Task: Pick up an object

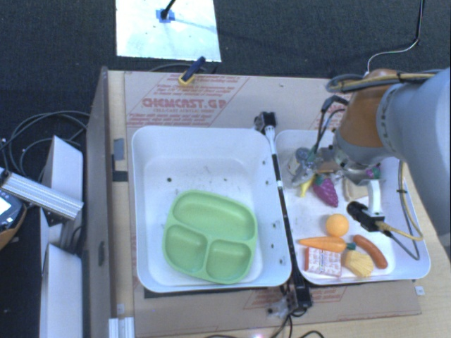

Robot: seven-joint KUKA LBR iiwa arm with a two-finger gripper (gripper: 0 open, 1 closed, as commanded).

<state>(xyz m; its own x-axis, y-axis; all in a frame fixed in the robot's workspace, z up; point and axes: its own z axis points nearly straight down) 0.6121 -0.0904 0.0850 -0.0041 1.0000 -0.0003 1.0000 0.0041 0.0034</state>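
You are watching the gripper (308, 162) hovering over toy food in the right bin (409, 263).

The purple grapes (325, 189) are lying just below the jaws, a yellow piece (306, 186) touching them on the jaws' left; whether the jaws are parted or holding anything, you cannot tell. Be centring on the grapes and descending straight, keeping clear of the bin divider (279, 182). The arm (402, 118) is reaching in from the right, orange band (359, 118) above the wrist, tool pointing down.

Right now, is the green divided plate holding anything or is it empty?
Empty. The green plate lies flat in the left bin with all three compartments bare; the toy foods, like the carrot, lie in the right bin.
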